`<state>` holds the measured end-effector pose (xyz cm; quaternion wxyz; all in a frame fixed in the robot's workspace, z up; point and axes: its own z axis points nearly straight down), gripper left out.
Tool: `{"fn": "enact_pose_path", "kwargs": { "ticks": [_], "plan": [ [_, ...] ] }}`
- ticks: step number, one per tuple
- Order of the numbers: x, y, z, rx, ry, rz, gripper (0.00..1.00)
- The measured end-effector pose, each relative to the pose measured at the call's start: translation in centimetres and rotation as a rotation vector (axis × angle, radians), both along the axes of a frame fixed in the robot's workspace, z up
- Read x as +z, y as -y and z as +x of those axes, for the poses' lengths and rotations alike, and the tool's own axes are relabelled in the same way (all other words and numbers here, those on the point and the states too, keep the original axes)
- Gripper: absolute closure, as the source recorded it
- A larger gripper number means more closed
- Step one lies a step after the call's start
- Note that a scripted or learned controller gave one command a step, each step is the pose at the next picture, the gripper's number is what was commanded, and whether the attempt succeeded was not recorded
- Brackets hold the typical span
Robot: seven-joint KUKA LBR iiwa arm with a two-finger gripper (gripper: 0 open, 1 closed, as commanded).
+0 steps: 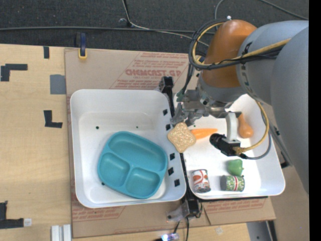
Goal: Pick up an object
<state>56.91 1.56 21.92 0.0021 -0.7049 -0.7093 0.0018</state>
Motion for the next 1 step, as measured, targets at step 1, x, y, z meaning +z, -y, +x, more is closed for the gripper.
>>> {"fn": "enact_pose_path", "kwargs": {
  "ticks": [1],
  "plan": [
    [0.83,-5.64,-0.55,0.002,0.001,0.001,1.00]
  ]
}}
